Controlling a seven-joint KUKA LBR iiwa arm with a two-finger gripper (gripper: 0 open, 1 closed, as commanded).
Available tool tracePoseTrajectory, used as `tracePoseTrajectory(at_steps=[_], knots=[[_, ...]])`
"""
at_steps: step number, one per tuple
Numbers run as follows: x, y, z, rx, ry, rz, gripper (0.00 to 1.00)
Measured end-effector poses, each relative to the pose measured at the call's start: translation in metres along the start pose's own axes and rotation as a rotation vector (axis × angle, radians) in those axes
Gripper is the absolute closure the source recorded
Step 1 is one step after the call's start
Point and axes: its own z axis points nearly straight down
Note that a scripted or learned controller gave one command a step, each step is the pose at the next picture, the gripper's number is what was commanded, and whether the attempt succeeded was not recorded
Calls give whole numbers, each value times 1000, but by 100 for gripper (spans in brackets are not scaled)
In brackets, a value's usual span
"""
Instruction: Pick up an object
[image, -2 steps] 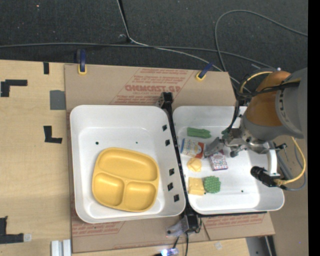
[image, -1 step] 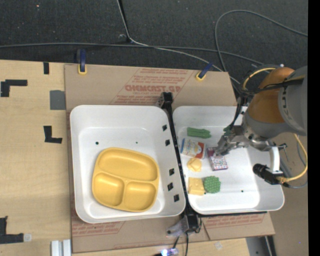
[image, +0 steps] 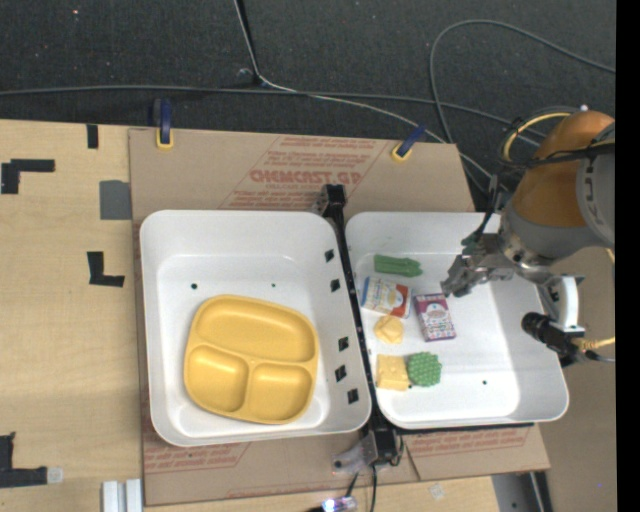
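The right bin (image: 520, 395) holds several small items: a green piece (image: 397, 266), a white and red packet (image: 385, 296), a maroon packet (image: 434, 318), a small yellow piece (image: 389, 330), a yellow block (image: 392, 373) and a green bumpy ball (image: 424, 369). My gripper (image: 458, 279) hangs over the right bin, up and to the right of the maroon packet. Nothing shows between its fingers. The arm's orange band (image: 560, 165) is at the upper right.
The left bin (image: 160, 250) holds a yellow divided tray (image: 250, 358). A black divider (image: 345, 300) runs between the bins. Cables cross the dark surface at the back. Cardboard lies under both bins.
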Motion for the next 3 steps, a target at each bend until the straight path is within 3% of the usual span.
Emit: tracePoseTrajectory(at_steps=[1, 2, 3], knots=[[4, -3, -62, -3, -1, -1, 100], [4, -2, -91, 0, 0, -1, 100], [48, -9, -92, 4, 1, -3, 100]])
